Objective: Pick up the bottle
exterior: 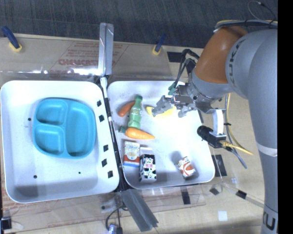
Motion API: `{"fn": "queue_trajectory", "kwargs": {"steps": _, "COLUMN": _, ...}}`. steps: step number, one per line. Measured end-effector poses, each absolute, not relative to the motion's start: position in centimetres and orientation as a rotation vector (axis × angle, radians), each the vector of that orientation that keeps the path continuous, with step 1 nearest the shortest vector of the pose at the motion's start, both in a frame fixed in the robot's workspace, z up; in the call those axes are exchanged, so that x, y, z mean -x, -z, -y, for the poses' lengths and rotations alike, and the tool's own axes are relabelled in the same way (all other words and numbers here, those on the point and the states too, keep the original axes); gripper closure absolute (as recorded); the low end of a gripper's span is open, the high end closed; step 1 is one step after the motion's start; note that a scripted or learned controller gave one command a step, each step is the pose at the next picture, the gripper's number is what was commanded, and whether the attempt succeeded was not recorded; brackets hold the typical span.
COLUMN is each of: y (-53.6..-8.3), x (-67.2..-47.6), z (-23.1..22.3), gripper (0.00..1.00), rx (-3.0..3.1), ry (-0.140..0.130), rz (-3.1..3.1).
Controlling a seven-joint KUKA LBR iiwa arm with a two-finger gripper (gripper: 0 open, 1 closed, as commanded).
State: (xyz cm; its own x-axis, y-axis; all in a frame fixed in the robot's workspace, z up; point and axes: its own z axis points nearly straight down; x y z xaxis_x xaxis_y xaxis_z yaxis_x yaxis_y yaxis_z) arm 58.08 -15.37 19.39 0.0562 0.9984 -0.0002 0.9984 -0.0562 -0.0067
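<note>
A green bottle (135, 112) lies in the right bin (200, 145), near its left side, with its cap pointing to the back. An orange carrot (139, 134) touches its base and another orange piece (126, 108) lies against its left side. My gripper (170, 107) hangs over the bin's back middle, to the right of the bottle and apart from it. Its fingers (159, 107) stand spread, with nothing held between them. A small yellow item (150, 111) lies just beside the left fingertip.
The right bin also holds a small juice carton (131, 154), a cow-print carton (147, 168) and a red-and-white carton (185, 166) along its front. A blue divided tray (65, 126) sits in the left bin (19, 179). A grey divider (106, 48) stands between the bins.
</note>
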Motion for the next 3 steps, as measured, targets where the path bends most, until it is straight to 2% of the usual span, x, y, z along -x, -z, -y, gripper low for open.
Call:
{"fn": "queue_trajectory", "kwargs": {"steps": 1, "y": -22.4, "x": -64.3, "z": 16.0, "gripper": 0.00, "rx": 2.171, "ry": -0.003, "rz": 2.267}}
{"fn": "queue_trajectory", "kwargs": {"steps": 2, "y": -11.5, "x": -65.6, "z": 9.2, "gripper": 0.00, "rx": 2.149, "ry": -0.006, "rz": 2.284}}
{"fn": "queue_trajectory", "kwargs": {"steps": 3, "y": -9.8, "x": -66.1, "z": 14.0, "gripper": 0.00, "rx": 2.233, "ry": 0.017, "rz": 2.219}}
